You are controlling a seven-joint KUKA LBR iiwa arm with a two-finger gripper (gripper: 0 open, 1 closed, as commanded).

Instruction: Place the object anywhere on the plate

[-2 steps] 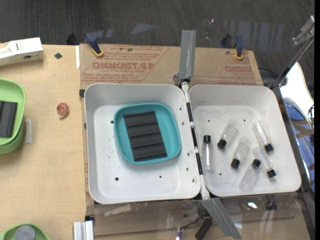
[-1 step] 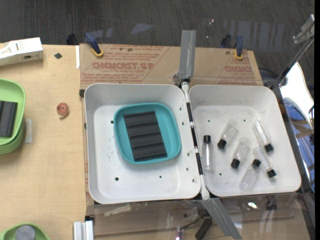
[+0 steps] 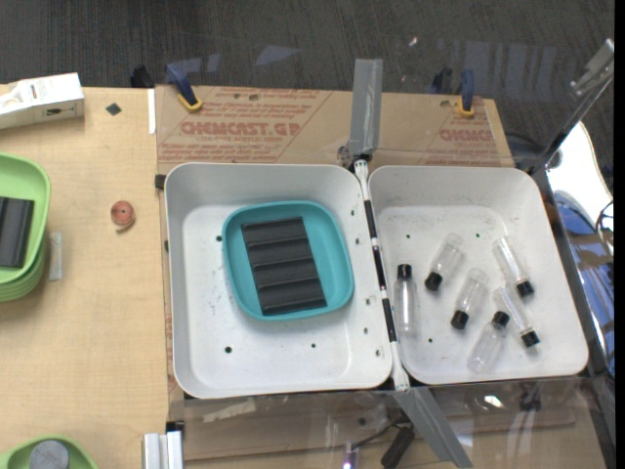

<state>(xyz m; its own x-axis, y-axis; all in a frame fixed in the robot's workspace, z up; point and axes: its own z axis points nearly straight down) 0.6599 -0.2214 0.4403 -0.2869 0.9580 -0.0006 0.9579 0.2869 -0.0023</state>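
a teal plate [image 3: 288, 260] with a dark ridged insert sits in the left bin [image 3: 186, 262]; several clear vials with black caps [image 3: 444, 262] lie scattered in the right bin [image 3: 547, 360], none on the plate

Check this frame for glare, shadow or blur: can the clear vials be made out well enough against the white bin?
In the camera view the lighting is even and soft, with faint shadows; the teal plate in the left bin is sharp. The vials in the right bin nearly vanish into white, their black caps showing best. Glare and reflections streak the upper right and bottom edges.
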